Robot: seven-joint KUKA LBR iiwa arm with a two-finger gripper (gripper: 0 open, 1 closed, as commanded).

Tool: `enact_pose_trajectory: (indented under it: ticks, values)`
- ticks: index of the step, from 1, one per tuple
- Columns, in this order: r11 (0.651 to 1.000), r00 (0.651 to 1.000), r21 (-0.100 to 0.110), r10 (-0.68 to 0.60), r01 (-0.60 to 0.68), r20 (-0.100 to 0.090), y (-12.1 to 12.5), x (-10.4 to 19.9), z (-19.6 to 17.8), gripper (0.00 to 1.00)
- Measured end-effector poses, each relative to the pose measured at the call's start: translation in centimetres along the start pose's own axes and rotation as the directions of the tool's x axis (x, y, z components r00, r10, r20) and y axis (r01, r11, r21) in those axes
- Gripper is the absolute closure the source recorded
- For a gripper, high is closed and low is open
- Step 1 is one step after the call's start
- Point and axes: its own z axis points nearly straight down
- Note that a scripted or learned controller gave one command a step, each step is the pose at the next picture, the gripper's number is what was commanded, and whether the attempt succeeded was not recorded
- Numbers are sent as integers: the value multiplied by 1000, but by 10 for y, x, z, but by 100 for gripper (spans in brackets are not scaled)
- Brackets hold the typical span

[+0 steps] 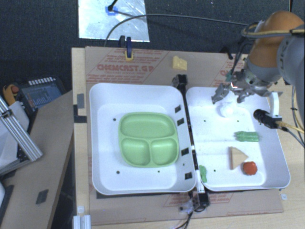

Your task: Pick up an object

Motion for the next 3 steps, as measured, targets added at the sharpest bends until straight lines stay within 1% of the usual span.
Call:
enact_pose_trajectory:
  ticks: [1, 2, 3]
  values:
    - [1000, 1000, -2, 0, 0, 1, 7, -4, 44, 0]
    - [1000, 1000, -8, 1, -1, 1, 8, -4, 62, 0]
    - [1000, 1000, -9, 1, -1, 2, 9, -4, 52, 100]
